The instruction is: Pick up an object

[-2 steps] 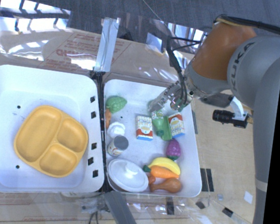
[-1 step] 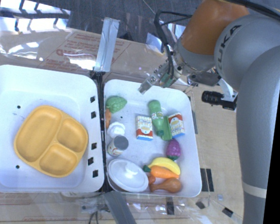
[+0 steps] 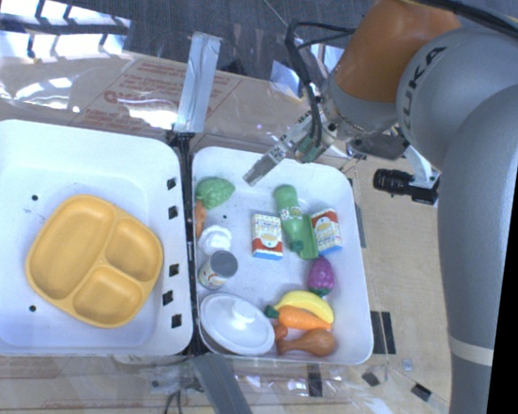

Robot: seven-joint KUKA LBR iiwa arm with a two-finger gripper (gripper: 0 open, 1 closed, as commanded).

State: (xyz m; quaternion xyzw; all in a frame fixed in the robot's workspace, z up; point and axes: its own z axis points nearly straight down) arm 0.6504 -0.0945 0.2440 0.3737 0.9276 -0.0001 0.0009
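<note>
The right bin (image 3: 359, 226) holds several toy foods. A green leafy piece (image 3: 214, 191) lies at its back left, with a green bottle (image 3: 295, 221), a small red and white carton (image 3: 267, 235) and a red can (image 3: 328, 231) beside it. My gripper (image 3: 257, 170) hangs over the bin's back edge, slanting down to the left. Its tip is just above and right of the green leafy piece and holds nothing that I can see.
A purple fruit (image 3: 322, 276), a banana (image 3: 306, 303), a carrot (image 3: 301, 319), a drumstick (image 3: 307, 342), a white bowl (image 3: 236, 323), a white cup (image 3: 215, 239) and a grey tin (image 3: 223, 265) fill the bin's front. A yellow divided plate (image 3: 93, 258) lies in the left bin (image 3: 20, 156).
</note>
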